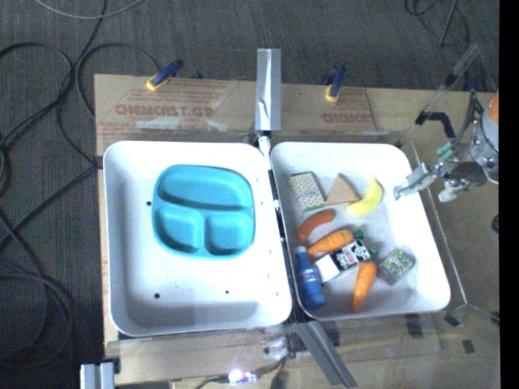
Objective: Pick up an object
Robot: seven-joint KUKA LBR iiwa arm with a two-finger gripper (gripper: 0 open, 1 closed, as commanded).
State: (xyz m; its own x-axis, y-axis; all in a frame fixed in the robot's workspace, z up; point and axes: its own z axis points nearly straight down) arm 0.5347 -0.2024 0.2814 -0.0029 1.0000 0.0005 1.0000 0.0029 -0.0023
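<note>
The tool (428, 181) hangs at the right rim of the right bin (422, 298), its two fingers spread apart with nothing between them, one tip reaching over the bin's edge. Nearest to it, just inside the bin, lies a yellow banana (367, 198), and beyond that a tan wedge-shaped block (342, 190) and a checkered box (305, 188) whose print is too small to read. Below the tool and further into the bin sit a small greenish can (396, 264) with an illegible label, an upright-slanted carrot (363, 284), a black-and-white patterned carton (345, 258) with no legible writing, a second carrot (330, 242), a reddish sausage (315, 224) and a blue bottle (307, 276). Well away from the tool, across the divide, the left bin (130, 290) holds a blue sectioned tray (204, 209). Farther off, the cardboard-covered tabletop (182, 104) behind the bins carries faded red lettering that appears to read "CHEMCAST GP", with two blue-and-yellow clamps (165, 74) at its far edge.
</note>
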